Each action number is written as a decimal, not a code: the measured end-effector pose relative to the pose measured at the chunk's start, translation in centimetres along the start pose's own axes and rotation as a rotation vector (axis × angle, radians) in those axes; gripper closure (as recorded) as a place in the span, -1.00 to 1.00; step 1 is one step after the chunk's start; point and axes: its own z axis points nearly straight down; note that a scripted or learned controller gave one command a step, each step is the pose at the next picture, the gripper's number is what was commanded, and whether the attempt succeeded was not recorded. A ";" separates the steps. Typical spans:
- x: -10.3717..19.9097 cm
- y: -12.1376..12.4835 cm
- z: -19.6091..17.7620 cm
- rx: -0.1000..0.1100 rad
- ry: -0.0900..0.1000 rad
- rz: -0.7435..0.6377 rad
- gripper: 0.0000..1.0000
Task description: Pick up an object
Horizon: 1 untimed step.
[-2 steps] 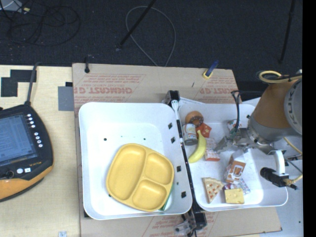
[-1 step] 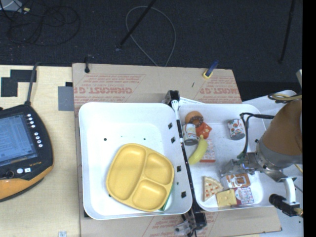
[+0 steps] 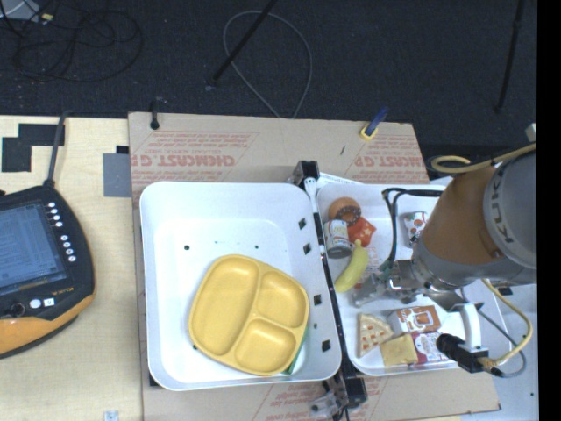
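The right bin (image 3: 517,323) holds many small play foods. A yellow banana (image 3: 351,270) lies near the wall between the two bins. Just above it stands a little can (image 3: 337,235), and beside the can sit a brown round thing (image 3: 345,209) and a red thing (image 3: 361,230). Lower down lie a pizza slice (image 3: 372,331), a flat yellow wedge that may be cheese (image 3: 399,351) and a small box (image 3: 417,319).

The arm (image 3: 465,226) reaches down into this bin. Its pincer (image 3: 390,279) is low, just beside the banana. I cannot tell if it is open or closed, and I see nothing held in it.

The banana looks like the nearest thing to pick. It is likely light, hard plastic, smooth and a bit slippery. It is long and bent, so it is best pinched across its middle. The can is round and could roll away.

The left bin (image 3: 175,217) holds a yellow plate (image 3: 250,314) with three parts, smooth and shiny.
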 end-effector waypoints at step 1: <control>3.2 5.5 0.0 0.000 -0.002 0.001 -1.00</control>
